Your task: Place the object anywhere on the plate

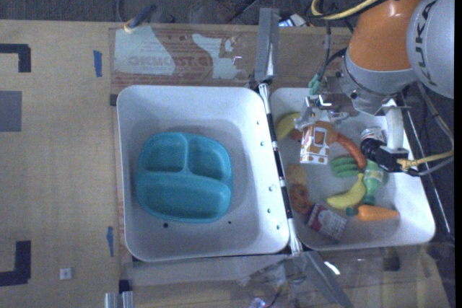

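A: Camera view: gripper over right bin, carton at its 6 o'clock. Jaw state: cannot tell.
B: Pick step. Next: carry to plate, 9 o'clock.

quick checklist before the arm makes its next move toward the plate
1. Plate in the left bin, flat, nothing on it: ok.
2. Gripper over the right bin, above the toy pile: ok.
3. Small carton just beneath the gripper; held or only lying there: cannot tell.
4. Neighbours close by, a banana and a carrot among them; snag risk: not ok.
5. Divider between the bins must be cleared on the way over: cannot tell.
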`<state>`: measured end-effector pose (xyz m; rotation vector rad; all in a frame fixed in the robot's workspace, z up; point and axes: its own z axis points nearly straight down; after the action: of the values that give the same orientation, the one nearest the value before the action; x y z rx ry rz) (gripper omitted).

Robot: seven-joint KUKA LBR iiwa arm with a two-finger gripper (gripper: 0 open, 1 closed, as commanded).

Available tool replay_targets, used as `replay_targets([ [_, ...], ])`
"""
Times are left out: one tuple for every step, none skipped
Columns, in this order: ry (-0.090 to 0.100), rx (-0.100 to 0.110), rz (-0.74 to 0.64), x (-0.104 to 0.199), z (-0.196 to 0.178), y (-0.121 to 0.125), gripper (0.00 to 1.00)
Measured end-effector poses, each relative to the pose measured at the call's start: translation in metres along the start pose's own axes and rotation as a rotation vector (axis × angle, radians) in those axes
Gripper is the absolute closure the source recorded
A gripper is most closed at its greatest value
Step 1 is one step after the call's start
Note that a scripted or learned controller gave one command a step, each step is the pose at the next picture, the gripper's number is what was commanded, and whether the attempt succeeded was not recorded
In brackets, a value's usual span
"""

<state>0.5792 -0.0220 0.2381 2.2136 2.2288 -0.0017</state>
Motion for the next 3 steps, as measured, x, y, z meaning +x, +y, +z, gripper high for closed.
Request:
replay_targets([
  [0.000, -0.002, 0.083, -0.013, 0.046, 0.040, 1.00],
  [-0.004, -0.005, 0.211, 0.018, 0.053, 0.072, 1.00],
  [0.000, 0.005, 0.397, 0.121, 0.071, 0.015, 1.00],
])
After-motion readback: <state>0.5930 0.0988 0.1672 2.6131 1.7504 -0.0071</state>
